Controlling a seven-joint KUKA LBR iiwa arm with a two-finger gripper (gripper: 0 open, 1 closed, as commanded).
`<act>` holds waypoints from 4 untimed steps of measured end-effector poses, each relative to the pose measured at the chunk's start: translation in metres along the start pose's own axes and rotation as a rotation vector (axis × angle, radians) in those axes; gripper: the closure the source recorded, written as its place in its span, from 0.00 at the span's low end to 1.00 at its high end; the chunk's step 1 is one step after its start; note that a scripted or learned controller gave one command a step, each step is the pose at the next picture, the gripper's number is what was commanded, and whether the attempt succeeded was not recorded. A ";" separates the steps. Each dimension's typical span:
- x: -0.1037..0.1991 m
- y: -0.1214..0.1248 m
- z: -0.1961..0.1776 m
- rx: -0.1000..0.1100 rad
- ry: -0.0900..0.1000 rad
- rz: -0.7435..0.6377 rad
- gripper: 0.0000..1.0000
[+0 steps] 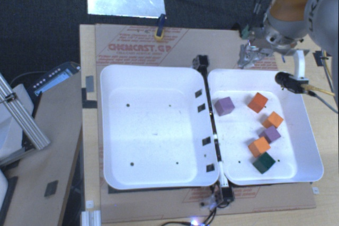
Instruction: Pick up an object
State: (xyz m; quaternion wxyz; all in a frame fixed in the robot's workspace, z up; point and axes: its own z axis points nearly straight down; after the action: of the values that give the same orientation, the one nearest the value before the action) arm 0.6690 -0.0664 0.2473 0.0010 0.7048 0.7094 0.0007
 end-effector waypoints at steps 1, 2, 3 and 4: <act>0.024 0.000 -0.017 -0.001 0.001 -0.001 1.00; 0.062 0.001 -0.028 -0.001 0.002 -0.002 1.00; 0.109 -0.001 -0.040 -0.001 0.003 -0.003 1.00; 0.130 0.000 -0.005 0.002 0.001 0.000 1.00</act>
State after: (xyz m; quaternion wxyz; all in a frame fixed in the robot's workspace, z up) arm 0.6686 0.0637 0.2520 -0.0001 0.7048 0.7094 0.0002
